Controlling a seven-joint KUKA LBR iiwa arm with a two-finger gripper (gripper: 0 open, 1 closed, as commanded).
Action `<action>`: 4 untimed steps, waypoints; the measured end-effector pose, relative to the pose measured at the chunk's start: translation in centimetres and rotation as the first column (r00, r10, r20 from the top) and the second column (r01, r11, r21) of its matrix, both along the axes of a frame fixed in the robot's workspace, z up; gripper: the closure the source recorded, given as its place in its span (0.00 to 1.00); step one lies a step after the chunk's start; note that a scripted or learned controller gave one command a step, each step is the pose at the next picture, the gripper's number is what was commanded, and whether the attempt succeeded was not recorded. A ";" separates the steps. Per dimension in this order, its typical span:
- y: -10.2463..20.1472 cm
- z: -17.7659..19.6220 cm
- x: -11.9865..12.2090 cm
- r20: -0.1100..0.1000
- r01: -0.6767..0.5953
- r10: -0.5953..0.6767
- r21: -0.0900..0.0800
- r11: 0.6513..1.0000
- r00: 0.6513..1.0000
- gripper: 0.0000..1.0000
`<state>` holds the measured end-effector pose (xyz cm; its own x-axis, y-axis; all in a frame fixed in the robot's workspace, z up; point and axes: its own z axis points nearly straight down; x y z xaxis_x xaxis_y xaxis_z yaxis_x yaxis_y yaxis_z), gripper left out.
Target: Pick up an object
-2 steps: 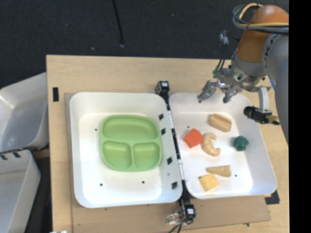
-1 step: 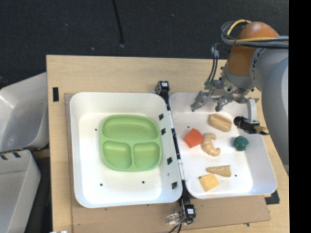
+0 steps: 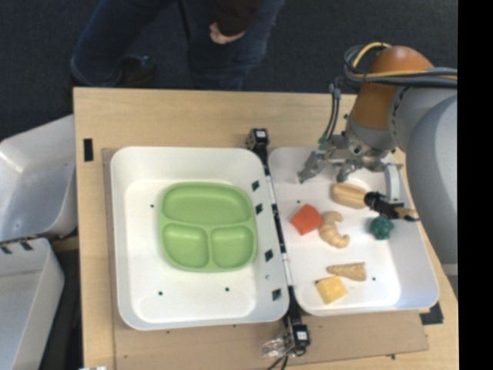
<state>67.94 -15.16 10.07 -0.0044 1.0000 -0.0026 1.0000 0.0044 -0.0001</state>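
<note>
Your end effector hovers spread, holding nothing, beside the tan cylinder in the right bin; next, descend and pinch.

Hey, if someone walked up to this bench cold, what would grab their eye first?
Probably the green divided plate, lying alone in the left bin. Next, the grey arm with its orange band, coming in from the right with its end effector over the far end of the right bin. That bin holds small food toys, among them a red block and a yellow wedge.
</note>
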 end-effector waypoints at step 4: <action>-0.2 13.5 0.1 0.005 0.000 0.000 0.002 1.000 1.000 1.00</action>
